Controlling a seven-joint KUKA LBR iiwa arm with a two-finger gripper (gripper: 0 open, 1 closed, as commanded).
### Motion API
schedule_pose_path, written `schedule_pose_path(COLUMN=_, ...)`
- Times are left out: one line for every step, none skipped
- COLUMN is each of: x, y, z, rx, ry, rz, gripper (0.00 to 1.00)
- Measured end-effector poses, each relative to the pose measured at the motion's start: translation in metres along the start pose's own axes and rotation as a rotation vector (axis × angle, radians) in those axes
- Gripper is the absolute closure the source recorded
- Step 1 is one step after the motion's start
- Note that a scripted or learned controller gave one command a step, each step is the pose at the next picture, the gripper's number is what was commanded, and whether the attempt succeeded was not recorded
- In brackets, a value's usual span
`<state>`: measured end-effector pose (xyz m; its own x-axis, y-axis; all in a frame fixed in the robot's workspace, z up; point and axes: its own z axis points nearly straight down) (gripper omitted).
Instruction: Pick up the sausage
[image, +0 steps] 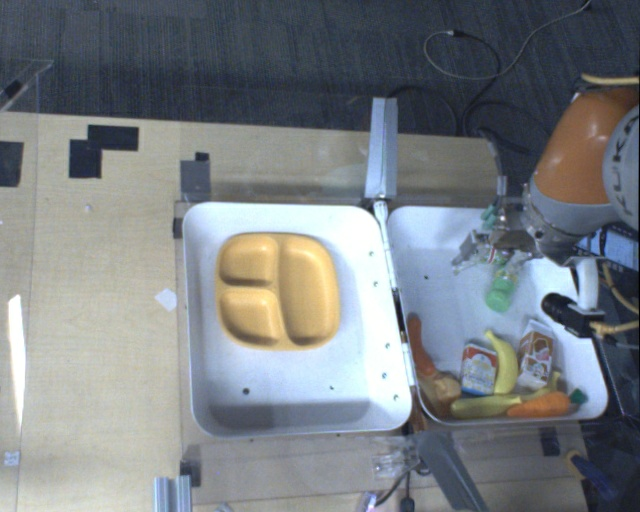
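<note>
I find the gripper (497, 247) hanging over the far part of the right bin (440, 240), its metal fingers spread apart with nothing between them; a small green object (501, 290) lies on the bin floor just on the near side of it. The sausage (420, 352), a reddish-brown piece, lies against the left wall of that bin towards its near-left corner, its long axis running roughly far-to-near along the wall. From the gripper it therefore sits towards the left wall and towards the near edge, well apart from the fingers. I judge the coming move to need a travel in that direction and the jaws set across the sausage's long axis, with the wall crowding one finger. The right bin also carries a brownish lump (441, 385) touching the sausage's near end, a banana (495, 388), a carrot (545, 404) and two small cartons (480, 367) along the near edge. The left bin (200, 330) holds a yellow divided tray (279, 290), whose compartments carry nothing
</note>
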<state>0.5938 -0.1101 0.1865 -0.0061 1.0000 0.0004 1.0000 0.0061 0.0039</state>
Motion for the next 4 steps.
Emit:
schedule_pose_path(x=0.076, y=-0.077, z=0.001, rx=0.000, ry=0.000, rz=-0.114, gripper=0.00)
schedule_pose_path(x=0.144, y=-0.105, z=0.002, rx=0.001, ry=0.001, rz=-0.282, gripper=0.00)
schedule_pose_path(x=0.128, y=-0.105, z=0.002, rx=0.000, ry=0.000, rz=-0.311, gripper=0.00)
schedule_pose_path(x=0.102, y=-0.105, z=0.001, rx=-0.001, ry=0.000, rz=-0.308, gripper=0.00)
